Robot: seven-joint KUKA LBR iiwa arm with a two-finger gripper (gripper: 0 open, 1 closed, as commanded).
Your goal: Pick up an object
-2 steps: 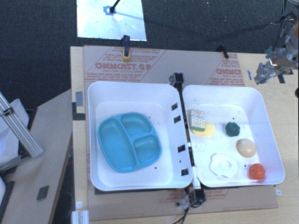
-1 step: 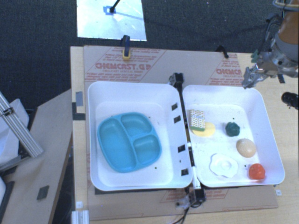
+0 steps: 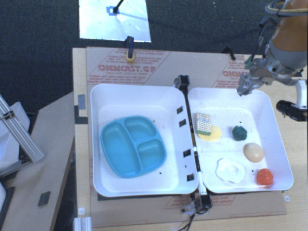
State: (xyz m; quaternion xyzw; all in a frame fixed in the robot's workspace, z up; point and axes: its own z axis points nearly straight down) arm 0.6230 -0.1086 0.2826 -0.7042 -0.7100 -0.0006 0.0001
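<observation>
Pincer (image 3: 244,89), finger state indiscernible, hovers over the right bin's (image 3: 281,148) far rim; green object (image 3: 239,133) lies nearer the camera, with bare floor around it.

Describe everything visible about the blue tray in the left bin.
The blue tray is a light blue, smooth, plastic-looking dish with rounded corners and three compartments: one long, two smaller. It lies flat, right side up, turned at a slight angle, on the floor of the left bin. It holds nothing, and nothing else touches it.
</observation>
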